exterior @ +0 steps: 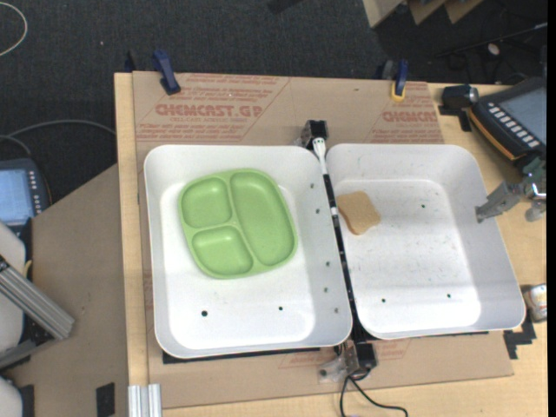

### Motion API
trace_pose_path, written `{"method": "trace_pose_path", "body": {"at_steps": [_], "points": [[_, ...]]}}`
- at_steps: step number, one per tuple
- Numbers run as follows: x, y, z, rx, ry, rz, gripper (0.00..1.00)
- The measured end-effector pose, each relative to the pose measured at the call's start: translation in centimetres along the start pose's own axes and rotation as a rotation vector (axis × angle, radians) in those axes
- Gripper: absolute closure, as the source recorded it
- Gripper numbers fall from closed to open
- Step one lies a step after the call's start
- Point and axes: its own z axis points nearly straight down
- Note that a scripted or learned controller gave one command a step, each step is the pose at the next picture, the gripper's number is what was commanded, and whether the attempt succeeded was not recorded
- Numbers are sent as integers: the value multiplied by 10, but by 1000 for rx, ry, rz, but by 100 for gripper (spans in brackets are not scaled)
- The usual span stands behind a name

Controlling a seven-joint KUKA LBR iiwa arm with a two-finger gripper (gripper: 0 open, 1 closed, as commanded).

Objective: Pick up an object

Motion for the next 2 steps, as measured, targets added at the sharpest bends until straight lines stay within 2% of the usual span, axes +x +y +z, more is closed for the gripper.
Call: {"method": "trace_pose_path", "body": {"at_steps": [1,2], "points": [[111,-26,-121,-14,2,-13,0],[155,-27,-257,-20,0,-7,0]]}}
